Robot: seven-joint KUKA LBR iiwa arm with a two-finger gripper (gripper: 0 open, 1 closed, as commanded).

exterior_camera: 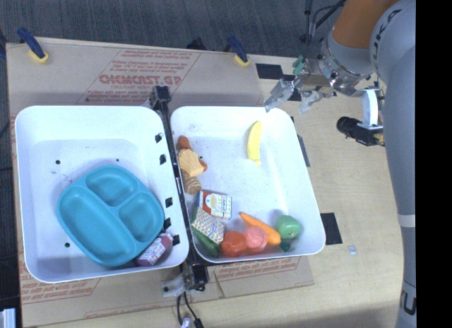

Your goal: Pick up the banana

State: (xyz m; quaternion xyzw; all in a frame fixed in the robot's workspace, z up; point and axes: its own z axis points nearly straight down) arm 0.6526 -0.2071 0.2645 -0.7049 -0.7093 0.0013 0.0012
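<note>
The banana (253, 141) is a small yellow piece lying in the upper part of the right bin (304, 178), close to its far right corner. My gripper (293, 96) hangs above the bin's far right corner, up and to the right of the banana and apart from it. Its two fingers (277, 95) stand spread open with nothing between them.
The right bin also holds a bread-like toy (189, 165), a small carton (217, 204), a carrot (260, 226), a tomato (233, 244) and a green pepper (288, 227) along its near side. The left bin (35, 150) bears a blue divided plate (109, 213).
</note>
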